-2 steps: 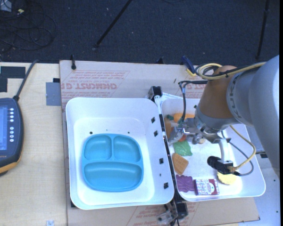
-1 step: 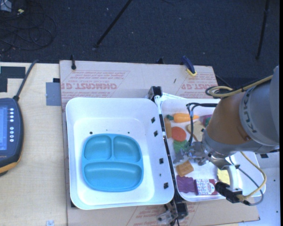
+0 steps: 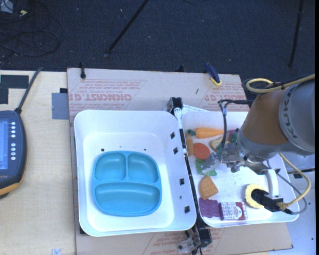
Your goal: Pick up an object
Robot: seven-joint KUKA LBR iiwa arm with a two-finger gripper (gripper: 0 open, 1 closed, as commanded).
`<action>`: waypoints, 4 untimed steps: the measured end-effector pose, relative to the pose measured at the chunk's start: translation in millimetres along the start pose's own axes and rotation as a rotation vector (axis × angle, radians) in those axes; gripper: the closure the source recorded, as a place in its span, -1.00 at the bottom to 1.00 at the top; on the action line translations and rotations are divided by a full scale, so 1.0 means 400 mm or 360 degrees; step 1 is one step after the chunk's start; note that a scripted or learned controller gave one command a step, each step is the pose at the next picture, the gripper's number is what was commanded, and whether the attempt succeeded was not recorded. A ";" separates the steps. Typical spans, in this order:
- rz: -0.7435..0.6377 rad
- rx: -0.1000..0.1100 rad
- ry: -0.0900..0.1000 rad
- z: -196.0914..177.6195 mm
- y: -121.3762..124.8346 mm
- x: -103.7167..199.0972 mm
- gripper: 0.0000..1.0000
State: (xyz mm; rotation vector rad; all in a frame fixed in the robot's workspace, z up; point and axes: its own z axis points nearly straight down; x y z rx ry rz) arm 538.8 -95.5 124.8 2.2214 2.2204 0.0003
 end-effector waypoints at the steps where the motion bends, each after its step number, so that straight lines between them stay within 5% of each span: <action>1: -0.0003 -0.0003 -0.0002 0.090 0.191 -0.016 -1.00; 2: 0.0002 0.0011 -0.0023 0.087 0.260 0.007 -1.00; 3: 0.0003 -0.0006 -0.0004 0.085 0.054 0.006 -1.00; 4: -0.0004 -0.0007 -0.0002 0.087 0.271 0.016 -1.00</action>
